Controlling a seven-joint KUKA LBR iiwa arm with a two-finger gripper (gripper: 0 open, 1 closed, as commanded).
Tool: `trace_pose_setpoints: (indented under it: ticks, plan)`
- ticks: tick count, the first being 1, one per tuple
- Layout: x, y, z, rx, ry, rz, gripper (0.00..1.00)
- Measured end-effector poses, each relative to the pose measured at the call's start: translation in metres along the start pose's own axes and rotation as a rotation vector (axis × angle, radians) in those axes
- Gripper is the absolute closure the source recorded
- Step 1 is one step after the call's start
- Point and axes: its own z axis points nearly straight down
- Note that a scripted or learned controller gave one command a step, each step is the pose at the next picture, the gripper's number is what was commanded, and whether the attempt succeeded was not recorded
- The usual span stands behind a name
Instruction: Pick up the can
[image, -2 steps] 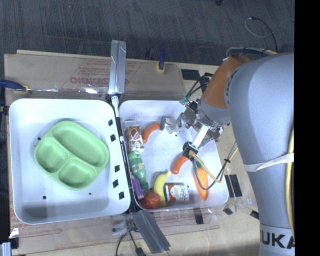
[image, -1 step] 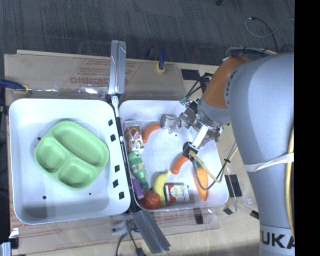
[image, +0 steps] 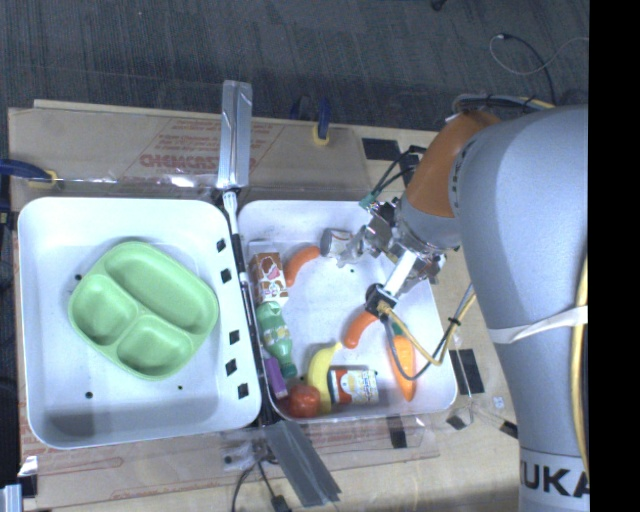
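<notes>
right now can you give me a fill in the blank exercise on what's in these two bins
1. The green divided plate lies in the ____ bin as the camera sees it.
2. The can lies against the right bin's ____ wall, just above the green bottle.
3. The gripper hangs over the ____ bin.
4. The banana is coloured ____.

Missing words: left; left; right; yellow
</notes>
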Motion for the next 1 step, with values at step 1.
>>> trace_pose_setpoints:
  ticks: [1]
  plan:
    - [0.0000, 0.0000, 0.0000, 0.000, 0.000, 0.000, 0.00]
